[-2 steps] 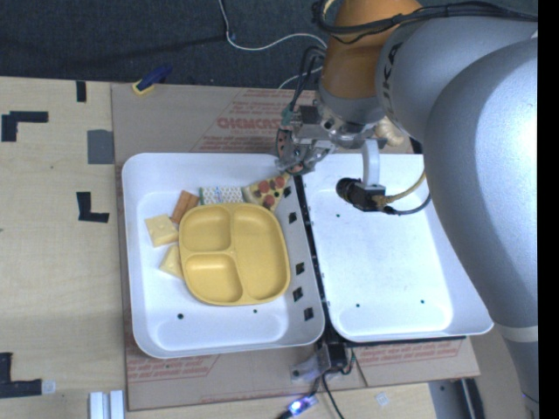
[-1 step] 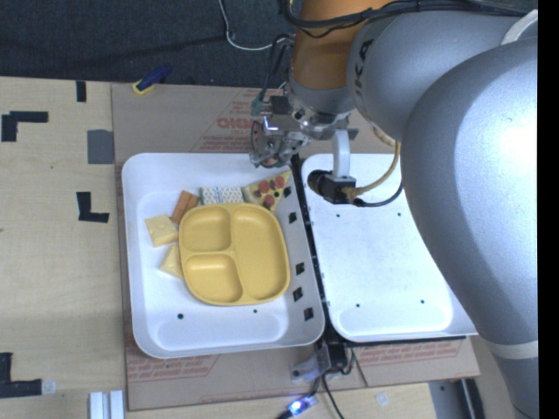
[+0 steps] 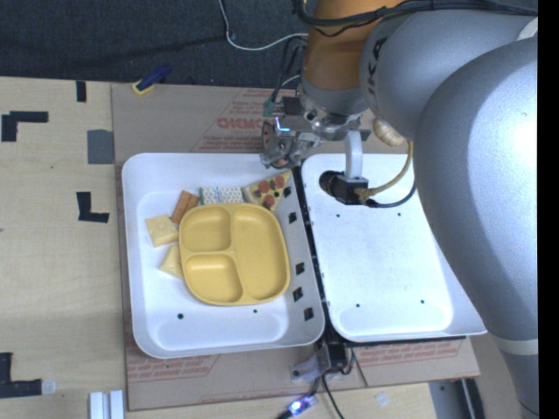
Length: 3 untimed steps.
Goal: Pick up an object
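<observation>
The likeliest thing to be picked up, a small flat piece printed like a pizza slice (image 3: 269, 188), lies in the left bin (image 3: 140, 234) near its far right corner, just beyond the rim of the yellow divided plate (image 3: 234, 253). Beside it toward the left lies a pale patterned piece (image 3: 220, 195), then an orange-brown stick (image 3: 183, 205) and some pale cracker-like squares (image 3: 162, 230) partly tucked under the plate's left edge.

As far as the view shows, nothing has been lifted: every object rests on the bin floor or against the plate, so the grasp, the lift and the carry all appear to remain.

The gripper (image 3: 281, 151) hangs over the far rim of the left bin, close to the divider between the bins, just above and beyond the pizza piece. Whether it touches the piece cannot be made out, and its tip is too cluttered and blurred to tell how it is set. The right bin (image 3: 384, 269) lies under the arm's wrist, on the cardboard-covered counter (image 3: 175, 120).
</observation>
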Each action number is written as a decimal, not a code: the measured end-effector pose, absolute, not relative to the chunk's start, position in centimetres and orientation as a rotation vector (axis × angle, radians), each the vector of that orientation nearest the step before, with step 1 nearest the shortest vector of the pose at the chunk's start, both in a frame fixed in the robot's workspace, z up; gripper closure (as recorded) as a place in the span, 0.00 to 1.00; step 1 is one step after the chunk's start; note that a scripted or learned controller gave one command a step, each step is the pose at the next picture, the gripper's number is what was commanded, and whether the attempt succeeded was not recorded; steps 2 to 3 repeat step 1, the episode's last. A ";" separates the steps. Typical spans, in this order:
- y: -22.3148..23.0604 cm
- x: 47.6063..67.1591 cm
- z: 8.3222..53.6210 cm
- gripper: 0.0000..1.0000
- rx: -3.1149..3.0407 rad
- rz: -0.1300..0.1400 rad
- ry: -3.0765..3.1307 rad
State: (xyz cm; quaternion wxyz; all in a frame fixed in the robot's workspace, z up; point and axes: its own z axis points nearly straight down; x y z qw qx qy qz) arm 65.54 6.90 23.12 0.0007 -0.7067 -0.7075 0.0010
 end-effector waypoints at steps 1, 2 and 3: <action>6.5 65.5 22.2 1.00 -2.220 0.005 -2.222; 6.5 65.5 22.2 1.00 -2.220 0.005 -2.222; 6.5 65.5 22.2 1.00 -2.220 0.005 -2.222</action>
